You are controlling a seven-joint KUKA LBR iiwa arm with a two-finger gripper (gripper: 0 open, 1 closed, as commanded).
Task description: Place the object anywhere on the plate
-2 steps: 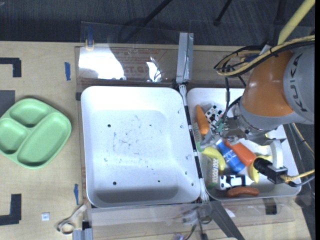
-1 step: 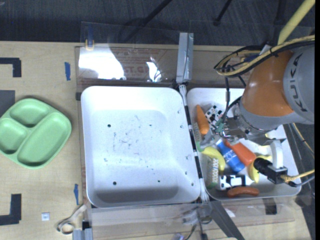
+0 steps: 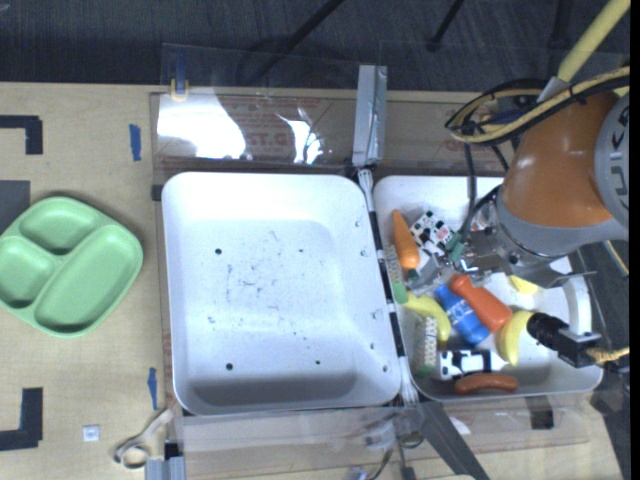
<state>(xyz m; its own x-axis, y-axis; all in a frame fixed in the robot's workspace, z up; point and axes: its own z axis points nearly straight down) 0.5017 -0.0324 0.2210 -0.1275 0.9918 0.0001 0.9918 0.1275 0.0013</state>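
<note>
Jaws hang over the toys at three o'clock; I cannot tell their state; plate at nine.

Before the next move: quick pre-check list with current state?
1. Green plate on the bench, left of the bins: ok.
2. Plate compartments free to receive an object: ok.
3. Objects available in right bin, including carrot and blue can: ok.
4. Hand over the right bin's clutter: ok.
5. Object held in hand: cannot tell.
6. Left bin along the path to the plate, no obstacles: ok.
</note>
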